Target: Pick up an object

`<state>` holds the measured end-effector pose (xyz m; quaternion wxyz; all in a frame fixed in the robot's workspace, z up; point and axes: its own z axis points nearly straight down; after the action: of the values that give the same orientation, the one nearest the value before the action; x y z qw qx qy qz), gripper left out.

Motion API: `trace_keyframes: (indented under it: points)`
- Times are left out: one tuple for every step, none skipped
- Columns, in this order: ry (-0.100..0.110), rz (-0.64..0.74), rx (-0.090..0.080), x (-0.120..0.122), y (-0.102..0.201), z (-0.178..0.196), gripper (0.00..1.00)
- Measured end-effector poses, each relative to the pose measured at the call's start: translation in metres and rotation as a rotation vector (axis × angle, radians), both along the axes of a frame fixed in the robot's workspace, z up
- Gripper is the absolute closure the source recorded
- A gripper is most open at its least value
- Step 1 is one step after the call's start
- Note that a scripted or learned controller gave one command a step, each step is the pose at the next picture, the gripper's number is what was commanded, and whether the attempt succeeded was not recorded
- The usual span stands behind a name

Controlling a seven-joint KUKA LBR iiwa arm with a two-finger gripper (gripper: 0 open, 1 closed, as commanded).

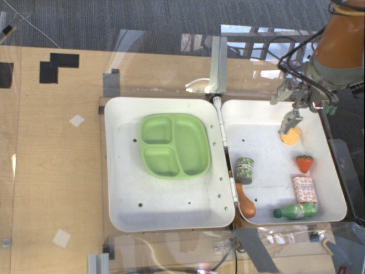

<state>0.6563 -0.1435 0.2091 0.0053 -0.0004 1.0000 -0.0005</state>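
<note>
Hovering in the right bin (268,110), the jaws (292,123) sit just above a yellow waffle piece (290,136); their state is unclear. A strawberry (304,163), carton (304,189), green bottle (295,211) and can (244,169) lie nearby.

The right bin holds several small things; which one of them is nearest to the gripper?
The yellow piece, directly beneath the gripper near the bin's far end. The strawberry, can, carton and green bottle lie farther away.
</note>
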Motion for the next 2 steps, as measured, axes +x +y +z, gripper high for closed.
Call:
trace_keyframes:
  points:
    - [0.011, -0.217, -0.001, 0.011, -0.044, -0.112, 0.0]
    - [-0.011, -0.212, -0.001, 0.017, -0.042, -0.096, 1.0]
